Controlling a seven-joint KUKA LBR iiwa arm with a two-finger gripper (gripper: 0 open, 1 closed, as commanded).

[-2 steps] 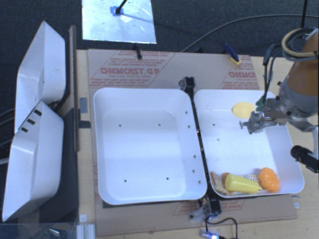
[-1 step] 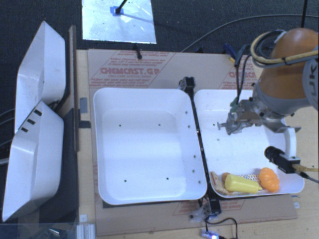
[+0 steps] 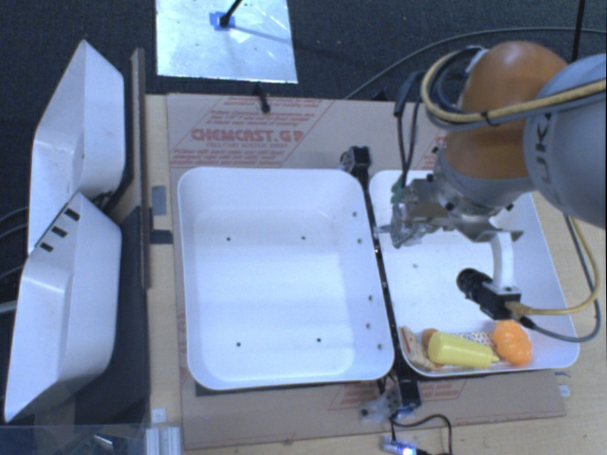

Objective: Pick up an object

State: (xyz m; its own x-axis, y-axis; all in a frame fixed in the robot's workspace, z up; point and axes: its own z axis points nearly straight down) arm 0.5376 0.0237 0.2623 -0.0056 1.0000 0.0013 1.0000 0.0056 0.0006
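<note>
The likeliest target was a yellow toy (image 3: 460, 350), lying in the near corner of the right bin (image 3: 432, 287), close against its near wall. Its long axis ran roughly left to right, along that wall, with the blunter end to the left. An orange ball (image 3: 513, 342) sat touching or just beside its right end, and a small tan piece (image 3: 429, 337) lay just beside its left end. Something pale showed behind the toy, too small to identify.

The end effector (image 3: 406, 227) stood over the far left part of the same bin, near the wall shared with the left bin (image 3: 275, 282). Whether it was spread or closed could not be made out, and nothing could be seen held in it. The toy therefore lay toward the near side and a little to the right of the end effector, with bare bin floor between them.

By my reading, the coming move depended on travelling nearward and closing across the toy's short width, from far to near. The crowding by the wall and the ball looked like the main risk. The grey arm (image 3: 560, 131) reached in from the right.
</note>
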